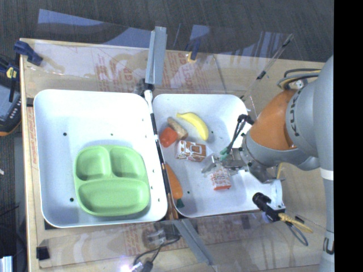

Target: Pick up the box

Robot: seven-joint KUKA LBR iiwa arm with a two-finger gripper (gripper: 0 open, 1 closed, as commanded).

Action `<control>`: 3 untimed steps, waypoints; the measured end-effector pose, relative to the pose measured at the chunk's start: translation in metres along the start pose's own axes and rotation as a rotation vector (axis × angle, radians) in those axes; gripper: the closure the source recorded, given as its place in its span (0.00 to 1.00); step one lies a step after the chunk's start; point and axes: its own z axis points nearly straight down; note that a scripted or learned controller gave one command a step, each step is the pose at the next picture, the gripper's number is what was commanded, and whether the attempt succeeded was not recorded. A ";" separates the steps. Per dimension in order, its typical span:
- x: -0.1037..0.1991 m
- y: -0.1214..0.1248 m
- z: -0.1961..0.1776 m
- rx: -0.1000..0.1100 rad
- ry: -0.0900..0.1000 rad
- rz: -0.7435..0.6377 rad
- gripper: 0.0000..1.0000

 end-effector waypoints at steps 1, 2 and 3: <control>0.000 0.000 -0.009 0.001 0.002 -0.003 1.00; 0.001 0.000 -0.009 0.002 0.002 -0.004 0.00; 0.004 -0.001 0.011 0.000 0.000 0.001 0.00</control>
